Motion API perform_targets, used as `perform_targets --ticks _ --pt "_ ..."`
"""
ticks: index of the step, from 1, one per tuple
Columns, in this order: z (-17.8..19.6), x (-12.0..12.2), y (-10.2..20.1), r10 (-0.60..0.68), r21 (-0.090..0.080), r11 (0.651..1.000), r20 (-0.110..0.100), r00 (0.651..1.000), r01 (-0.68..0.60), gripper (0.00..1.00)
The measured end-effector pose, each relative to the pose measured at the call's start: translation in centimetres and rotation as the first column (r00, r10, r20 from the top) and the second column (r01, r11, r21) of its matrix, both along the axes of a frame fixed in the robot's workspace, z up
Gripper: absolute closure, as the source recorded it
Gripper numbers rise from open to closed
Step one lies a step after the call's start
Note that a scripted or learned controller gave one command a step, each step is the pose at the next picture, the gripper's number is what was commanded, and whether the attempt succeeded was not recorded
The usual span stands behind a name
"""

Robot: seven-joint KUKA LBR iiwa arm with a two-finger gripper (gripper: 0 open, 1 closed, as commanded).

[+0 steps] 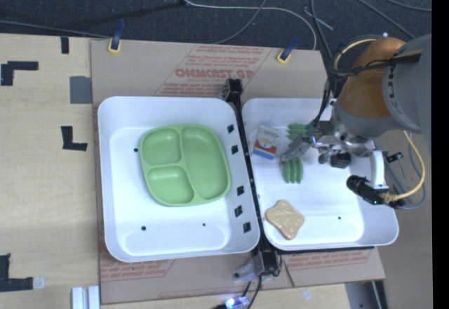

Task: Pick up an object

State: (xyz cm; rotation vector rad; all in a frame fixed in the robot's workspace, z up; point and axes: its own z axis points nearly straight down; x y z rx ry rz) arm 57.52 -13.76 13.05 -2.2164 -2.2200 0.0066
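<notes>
"CHEMCAST GP" printed in red on cardboard [210, 69] beneath two white bins [116, 181]; pincer [298, 149] state unclear above green object [292, 171].

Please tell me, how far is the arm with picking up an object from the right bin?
Done: the gripper has reached into the right bin and sits at the green object. In hand: nothing is visibly lifted; whether it grips is unclear. Left: grasping and raising an object. The small packet and the tan piece lie untouched.

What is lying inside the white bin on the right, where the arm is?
In the right bin lie a tan cracker-like piece, a green object and a small packet. The gripper covers the green object's upper end.
</notes>
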Motion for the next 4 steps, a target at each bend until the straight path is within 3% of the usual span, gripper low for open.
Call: perform_targets --ticks 1,2,4 --pt "-4.8 0.0 0.0 0.0 -0.002 1.0 0.006 1.0 0.0 0.0" --pt "-3.5 0.1 0.0 0.0 -0.003 1.0 0.009 1.0 0.0 1.0" --pt "6.6 1.5 -0.1 0.0 -0.001 1.0 0.01 1.0 0.0 1.0"
